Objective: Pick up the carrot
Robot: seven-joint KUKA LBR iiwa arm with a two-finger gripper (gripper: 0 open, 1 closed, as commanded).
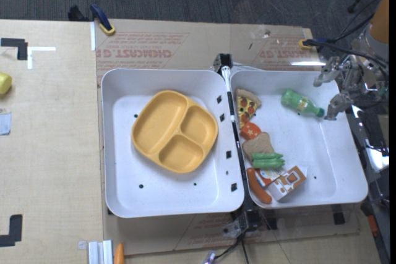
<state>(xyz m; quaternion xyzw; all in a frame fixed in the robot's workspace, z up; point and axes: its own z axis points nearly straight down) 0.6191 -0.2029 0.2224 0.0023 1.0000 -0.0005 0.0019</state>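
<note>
A long orange-red piece [259, 189] that looks like the carrot lies at the front of the right bin [346, 157], partly under a small printed carton [286, 182]. My gripper [330, 94] hovers over the far right part of that bin, well away from the carrot. Its fingers [323, 76] are open with nothing between them. A green bottle [301, 102] lies just left of the gripper, its cap end close to the nearer finger.
Along the right bin's left side lie a pizza slice [245, 107], a round red piece [250, 130], a bread slice [258, 144] and green beans [268, 161]. The left bin [117, 182] holds a yellow divided plate [175, 131].
</note>
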